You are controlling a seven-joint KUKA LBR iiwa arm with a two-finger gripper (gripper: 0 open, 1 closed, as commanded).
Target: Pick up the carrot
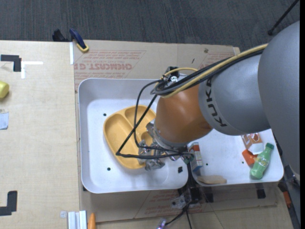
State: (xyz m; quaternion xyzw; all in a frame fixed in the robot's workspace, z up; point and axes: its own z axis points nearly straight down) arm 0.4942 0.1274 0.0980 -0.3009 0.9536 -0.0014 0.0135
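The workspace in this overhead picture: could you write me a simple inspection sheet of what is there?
Surface: two shallow white bins, left bin and right bin, on cardboard over a pale bench.
Job's things: an orange piece in the right bin may be the carrot; too small to be sure.
Clutter: yellow divided plate in the left bin; green bottle and tan wooden piece in the right bin.
Grippers: gripper low over the plate's edge.
Cables: black cables loop from the wrist across the plate.
Surroundings: dark carpet; yellow object at the bench's left edge.
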